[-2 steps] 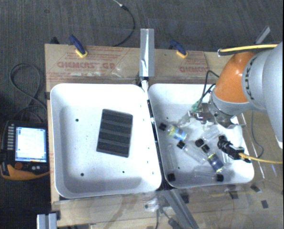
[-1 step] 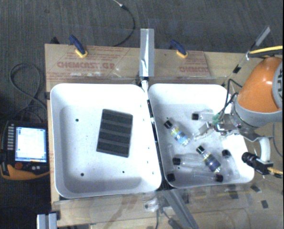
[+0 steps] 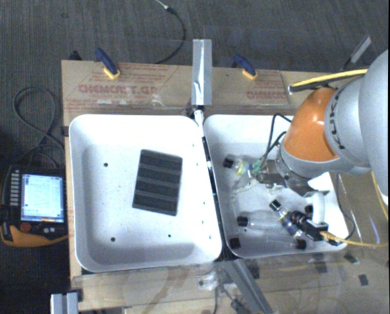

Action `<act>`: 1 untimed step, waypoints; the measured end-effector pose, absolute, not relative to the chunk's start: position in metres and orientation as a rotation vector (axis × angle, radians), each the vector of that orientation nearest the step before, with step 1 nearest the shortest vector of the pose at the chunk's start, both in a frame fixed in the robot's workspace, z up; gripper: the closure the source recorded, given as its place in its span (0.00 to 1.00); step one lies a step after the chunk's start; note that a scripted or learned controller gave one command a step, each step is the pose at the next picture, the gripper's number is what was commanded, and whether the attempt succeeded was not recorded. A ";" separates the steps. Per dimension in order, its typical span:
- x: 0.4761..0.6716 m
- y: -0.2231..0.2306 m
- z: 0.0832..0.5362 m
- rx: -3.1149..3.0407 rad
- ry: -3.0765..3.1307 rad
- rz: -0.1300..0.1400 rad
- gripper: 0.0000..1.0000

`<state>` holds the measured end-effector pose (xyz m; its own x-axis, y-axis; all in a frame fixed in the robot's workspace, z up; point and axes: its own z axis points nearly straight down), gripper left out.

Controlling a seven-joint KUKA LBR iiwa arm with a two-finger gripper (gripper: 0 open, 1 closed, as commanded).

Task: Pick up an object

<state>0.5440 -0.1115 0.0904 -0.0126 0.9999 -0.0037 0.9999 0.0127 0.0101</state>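
— Bench (image 3: 116,90), two white bins (image 3: 84,195). Where's the gripper (image 3: 265,174)?
— Low in right bin (image 3: 247,133), among clear bottles (image 3: 257,224); open or closed, cannot tell. Likely approaching: next, settle over one bottle and close.

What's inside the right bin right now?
The right bin holds clear plastic bottles with dark caps. The arm covers the bin's right part, so anything beneath is hidden.
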 end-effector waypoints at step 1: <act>0.612 -0.157 0.090 2.182 2.243 0.009 0.00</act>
<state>0.6121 -0.1572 0.0897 -0.0278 0.9996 -0.0048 0.9995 0.0279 0.0130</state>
